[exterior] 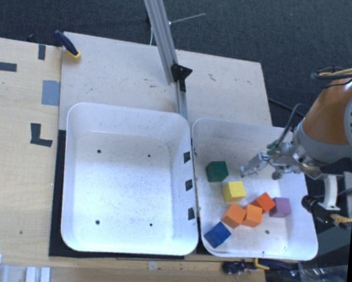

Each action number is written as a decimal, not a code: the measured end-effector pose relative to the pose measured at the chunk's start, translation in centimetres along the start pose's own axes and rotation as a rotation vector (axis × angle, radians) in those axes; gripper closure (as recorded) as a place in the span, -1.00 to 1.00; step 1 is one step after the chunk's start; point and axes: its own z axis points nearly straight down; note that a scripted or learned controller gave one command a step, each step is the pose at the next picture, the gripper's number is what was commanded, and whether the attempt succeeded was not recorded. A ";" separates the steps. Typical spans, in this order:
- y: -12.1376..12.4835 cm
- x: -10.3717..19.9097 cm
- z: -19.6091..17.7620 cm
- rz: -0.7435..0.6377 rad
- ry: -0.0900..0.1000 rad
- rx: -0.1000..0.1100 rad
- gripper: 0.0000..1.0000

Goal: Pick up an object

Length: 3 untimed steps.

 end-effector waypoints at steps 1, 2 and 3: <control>0.1 1.0 6.0 -0.001 0.001 0.000 -1.00; 0.1 1.1 8.0 0.000 -0.001 -0.007 -1.00; 0.1 1.1 7.0 -0.002 0.000 -0.005 1.00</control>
